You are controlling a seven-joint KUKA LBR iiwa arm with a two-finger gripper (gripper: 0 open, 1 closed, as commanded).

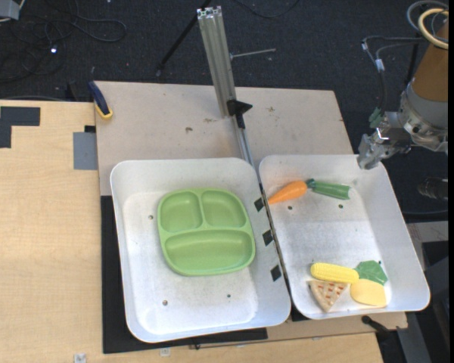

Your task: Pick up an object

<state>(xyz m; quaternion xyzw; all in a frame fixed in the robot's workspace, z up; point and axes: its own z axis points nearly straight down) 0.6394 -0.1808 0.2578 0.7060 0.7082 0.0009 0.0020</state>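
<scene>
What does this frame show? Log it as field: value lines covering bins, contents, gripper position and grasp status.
left bin: green divided plate
right bin: toy carrot near the far edge; corn cob, pizza slice, yellow piece and green piece clustered at the near corner
gripper: above the right bin's far right corner
grasp status: nothing seen held

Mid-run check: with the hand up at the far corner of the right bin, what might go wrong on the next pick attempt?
1. The hand hovers over the right bin's far rim; a straight descent could strike the rim.
2. The corn, pizza slice, yellow piece and green piece sit bunched together, so a grasp there may catch two or nudge neighbours.
3. The carrot lies against the divider wall, leaving little finger room.
</scene>
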